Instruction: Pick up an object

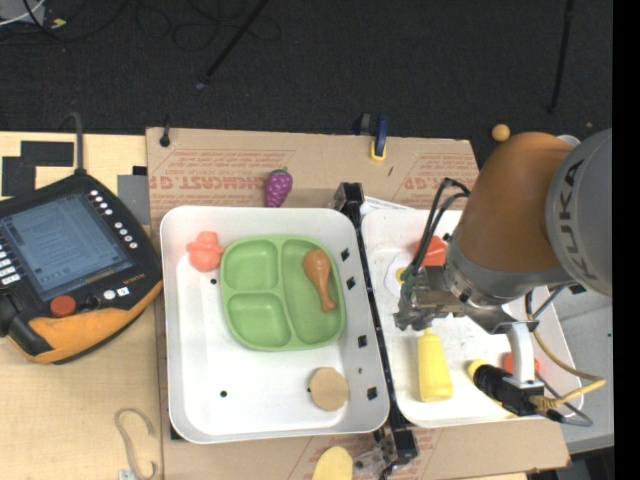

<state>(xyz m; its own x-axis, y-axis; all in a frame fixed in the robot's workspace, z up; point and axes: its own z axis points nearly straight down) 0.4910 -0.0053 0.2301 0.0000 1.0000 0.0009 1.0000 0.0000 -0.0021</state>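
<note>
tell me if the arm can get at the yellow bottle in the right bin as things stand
Probably yes. The yellow bottle lies uncovered on the floor of the right bin, close beside the pincer, with nothing on top of it or between the two.

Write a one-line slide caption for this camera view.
Gripper over right bin, beside a yellow bottle; drumstick on green plate in left bin.

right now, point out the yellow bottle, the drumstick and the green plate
yellow bottle point(433, 368), camera view, middle of its body
drumstick point(321, 278), camera view, midway along its length
green plate point(262, 320), camera view, bare floor of its lower-left compartment
</note>
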